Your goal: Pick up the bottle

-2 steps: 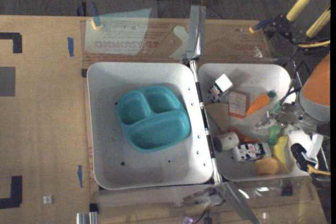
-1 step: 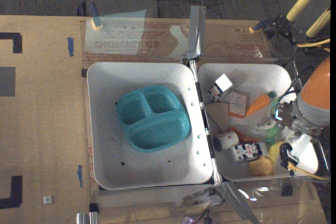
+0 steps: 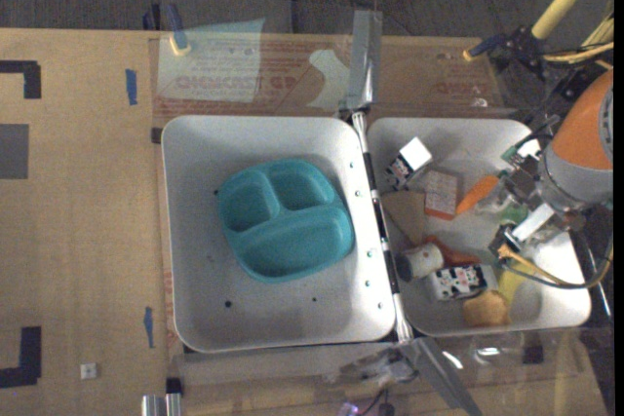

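A small white cylinder with a dark end (image 3: 422, 260), possibly the bottle, lies on its side in the right bin (image 3: 561, 312) near the lower left. My gripper (image 3: 509, 198) hangs low over the right side of that bin, to the right of and above the cylinder and apart from it. An orange carrot-shaped piece (image 3: 477, 195) lies just left of the gripper. Something pale and greenish (image 3: 495, 208) sits right at the gripper, too blurred to name.
The left bin (image 3: 195, 307) holds a teal divided plate (image 3: 285, 219). The right bin is crowded: a white cube (image 3: 414, 154), a tan card (image 3: 442, 193), brown cardboard (image 3: 408, 214), a black-and-white box (image 3: 458, 281), a yellow piece (image 3: 509, 285) and a tan lump (image 3: 485, 309).
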